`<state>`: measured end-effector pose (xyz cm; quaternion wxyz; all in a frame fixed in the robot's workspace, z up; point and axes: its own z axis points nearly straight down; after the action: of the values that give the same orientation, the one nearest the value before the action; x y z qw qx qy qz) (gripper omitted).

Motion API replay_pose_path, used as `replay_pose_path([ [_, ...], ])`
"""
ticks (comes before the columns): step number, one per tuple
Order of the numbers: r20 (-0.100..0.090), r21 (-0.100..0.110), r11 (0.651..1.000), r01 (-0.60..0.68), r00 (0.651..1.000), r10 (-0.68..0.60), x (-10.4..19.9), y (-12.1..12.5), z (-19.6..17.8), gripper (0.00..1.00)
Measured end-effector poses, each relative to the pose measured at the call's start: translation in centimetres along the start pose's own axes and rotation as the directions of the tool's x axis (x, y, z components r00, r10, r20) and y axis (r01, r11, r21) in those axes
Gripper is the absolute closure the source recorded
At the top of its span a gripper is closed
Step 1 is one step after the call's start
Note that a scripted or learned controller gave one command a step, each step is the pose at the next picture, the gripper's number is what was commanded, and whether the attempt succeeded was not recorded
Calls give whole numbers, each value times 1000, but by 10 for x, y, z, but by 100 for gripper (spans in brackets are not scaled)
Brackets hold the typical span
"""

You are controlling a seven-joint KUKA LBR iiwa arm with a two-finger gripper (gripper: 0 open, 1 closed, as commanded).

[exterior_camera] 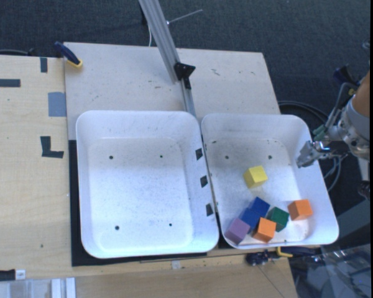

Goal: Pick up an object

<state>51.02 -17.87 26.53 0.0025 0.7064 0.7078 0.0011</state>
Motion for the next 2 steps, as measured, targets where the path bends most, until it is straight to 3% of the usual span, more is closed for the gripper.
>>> replay_pose_path([
  [2,-3,7,1000,5,1000,-5,112,8,24,100],
])
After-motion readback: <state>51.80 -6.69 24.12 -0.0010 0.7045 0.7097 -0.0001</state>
